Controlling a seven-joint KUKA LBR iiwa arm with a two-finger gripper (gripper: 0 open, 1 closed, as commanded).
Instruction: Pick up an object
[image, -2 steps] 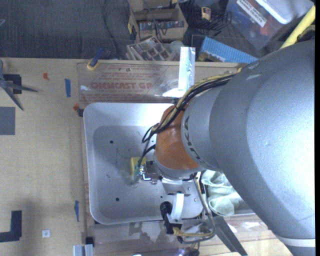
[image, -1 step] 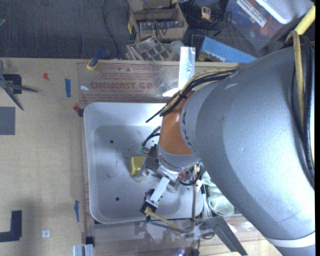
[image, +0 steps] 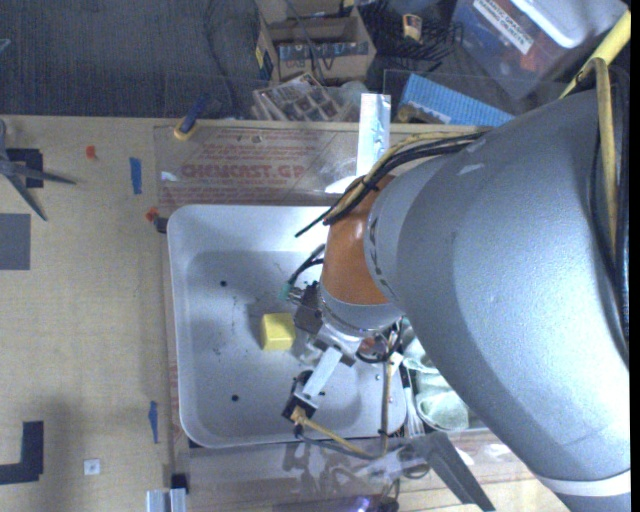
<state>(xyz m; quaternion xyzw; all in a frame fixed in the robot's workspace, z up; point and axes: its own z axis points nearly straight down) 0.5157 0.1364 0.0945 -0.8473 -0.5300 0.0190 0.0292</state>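
View from above the bench. The grey arm (image: 500, 290) enters from the view's right and covers most of that side. Its orange band (image: 345, 265) sits above the wrist, over the white bin (image: 190, 250) on the view's left.

The gripper (image: 306, 322) is low over this bin's floor, right of the middle. The wrist hides it from above, so it cannot be told whether it is wide, narrow or holding anything.

A small yellow block (image: 277, 331) lies flat on the bin floor near the middle, just beside the gripper on its left. Contact between the two cannot be judged. Two small dark specks (image: 222, 284) mark the floor farther left, well apart from the block.

A pale green, soft-looking object (image: 442, 408) shows below the arm at the near right; what it rests in is hidden.

A clear sheet with red lettering (image: 250, 165) lies on the wooden bench (image: 80, 330) beyond the bin.
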